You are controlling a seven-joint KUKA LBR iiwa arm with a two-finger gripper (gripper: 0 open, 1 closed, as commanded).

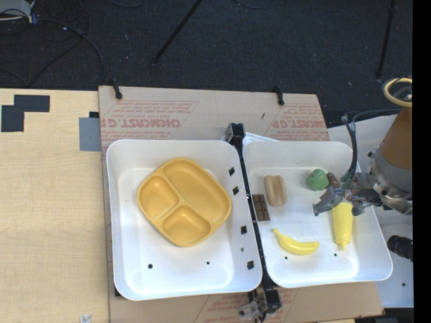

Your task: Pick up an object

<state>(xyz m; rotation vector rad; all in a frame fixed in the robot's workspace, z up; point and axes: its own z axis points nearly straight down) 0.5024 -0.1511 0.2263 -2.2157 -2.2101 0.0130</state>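
Dark carpet strewn with cables lies behind a pale wooden bench carrying two shallow white bins, the right bin holding the loose objects.

At about four o'clock in the scene, a yellow plastic squeeze bottle lies flat on that bin's floor, directly under the grey two-finger gripper. Its long axis runs roughly twelve to six, with the narrow nozzle toward six and the broad base at twelve, up by the fingers. I judge it light, hollow and smooth, likely to slip or roll if pinched at the taper; the wide body just below the base looks the better hold, squeezed across the short axis. Whether the fingers are spread or closed cannot be made out, and nothing is visibly held between them.

A green rounded lump sits at eleven o'clock from the bottle, near the gripper. A yellow toy banana lies at eight o'clock, apart. A tan block rests farther off toward ten. The left bin holds a yellow divided plate.
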